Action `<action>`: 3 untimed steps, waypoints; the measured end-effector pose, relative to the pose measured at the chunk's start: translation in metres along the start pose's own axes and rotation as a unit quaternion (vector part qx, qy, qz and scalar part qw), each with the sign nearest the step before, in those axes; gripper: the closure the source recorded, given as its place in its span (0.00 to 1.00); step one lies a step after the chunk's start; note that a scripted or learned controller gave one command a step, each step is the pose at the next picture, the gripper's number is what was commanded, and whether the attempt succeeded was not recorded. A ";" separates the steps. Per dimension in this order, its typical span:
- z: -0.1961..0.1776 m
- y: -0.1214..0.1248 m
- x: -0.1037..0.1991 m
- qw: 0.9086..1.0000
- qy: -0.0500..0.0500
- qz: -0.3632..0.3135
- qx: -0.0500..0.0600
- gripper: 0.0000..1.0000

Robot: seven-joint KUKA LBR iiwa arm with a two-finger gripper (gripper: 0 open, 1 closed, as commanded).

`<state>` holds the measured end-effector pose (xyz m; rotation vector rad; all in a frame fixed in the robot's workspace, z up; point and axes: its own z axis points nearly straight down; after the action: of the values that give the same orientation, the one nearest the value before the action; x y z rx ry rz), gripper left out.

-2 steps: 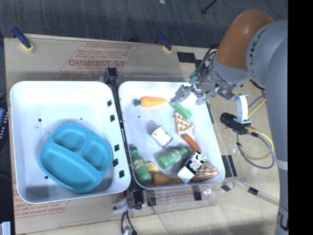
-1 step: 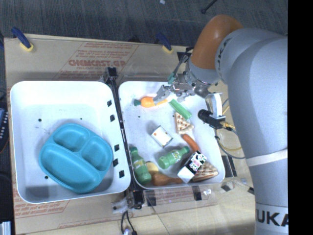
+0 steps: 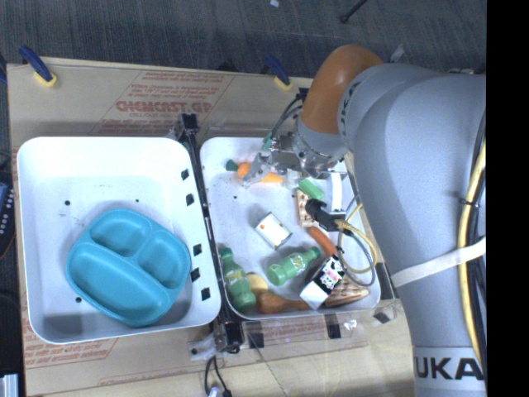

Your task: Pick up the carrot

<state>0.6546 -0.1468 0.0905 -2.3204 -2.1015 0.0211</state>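
The carrot [image 3: 242,170] is a small orange piece with a green top. It lies in the far left part of the right bin [image 3: 216,213]. My gripper [image 3: 266,169] is low in that bin, directly at the carrot's right end. Orange shows on both sides of the gripper's tip, so part of the carrot is hidden under it. The grey arm with its orange band [image 3: 335,89] reaches in from the right and covers the bin's far right corner.
The right bin also holds a white box [image 3: 273,230], a green bottle [image 3: 291,266], a second green bottle [image 3: 235,281], a black-and-white carton [image 3: 325,279], an orange-red sausage-like piece [image 3: 324,240] and a brown pastry [image 3: 273,303]. A blue divided plate [image 3: 128,263] lies in the left bin [image 3: 50,164].
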 end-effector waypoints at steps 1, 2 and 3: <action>0.001 0.003 -0.043 0.999 0.002 0.047 0.007 0.00; -0.046 0.006 -0.053 0.974 0.002 0.227 -0.004 0.00; -0.007 -0.027 -0.021 0.973 0.000 0.231 -0.008 0.00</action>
<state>0.6263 -0.1648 0.0975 -2.7560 -1.5169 0.0060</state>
